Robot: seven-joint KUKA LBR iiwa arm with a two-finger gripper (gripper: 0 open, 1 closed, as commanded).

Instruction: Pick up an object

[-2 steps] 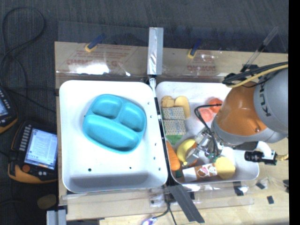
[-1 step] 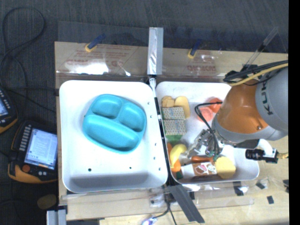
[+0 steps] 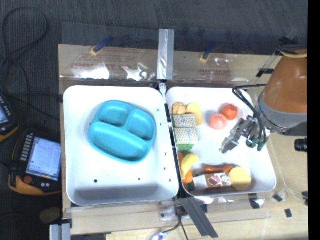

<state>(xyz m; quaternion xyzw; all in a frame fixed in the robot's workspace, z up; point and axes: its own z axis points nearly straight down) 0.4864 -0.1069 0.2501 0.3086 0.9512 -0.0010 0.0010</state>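
The right bin (image 3: pixel 260 169) holds several small objects. Two red-orange tomatoes (image 3: pixel 223 117) lie near its back. Along its left wall sit a yellow piece (image 3: pixel 194 113), patterned blocks (image 3: pixel 184 129) and a banana-like piece (image 3: pixel 188 163). A small bottle (image 3: pixel 216 179) and a yellow lump (image 3: pixel 240 178) lie at the front. My gripper (image 3: pixel 231 145) hangs over the bin's middle right, pointing down and left, just right of bare bin floor. Nothing shows between its fingers.
The left bin (image 3: pixel 80 174) holds a blue divided plate (image 3: pixel 122 130). A metal strip (image 3: pixel 165 54) stands behind the seam between the bins. Clips and plastic sheeting lie along the back edge. A handheld pendant (image 3: pixel 36 160) rests off the bench at left.
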